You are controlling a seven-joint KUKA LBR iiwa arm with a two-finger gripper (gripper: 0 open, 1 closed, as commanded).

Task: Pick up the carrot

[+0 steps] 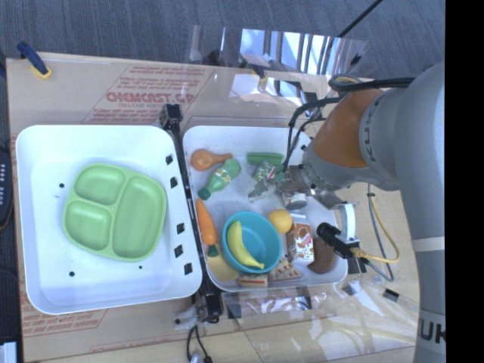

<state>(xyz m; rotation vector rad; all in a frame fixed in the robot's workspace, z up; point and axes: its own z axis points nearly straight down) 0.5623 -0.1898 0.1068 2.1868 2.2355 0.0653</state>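
Hand [266, 181] hovers mid-bin, grip state unreadable; carrot [206, 221] hugs the left wall (fingers may jam against it).

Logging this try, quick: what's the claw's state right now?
Claw: cannot be told; it sits in the right bin, apart from the carrot.

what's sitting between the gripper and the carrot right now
The gripper hangs over the upper middle of the right bin; the carrot lies against the bin's left wall. The green bottle lies between them, and the blue bowl with the banana sits just below that line.
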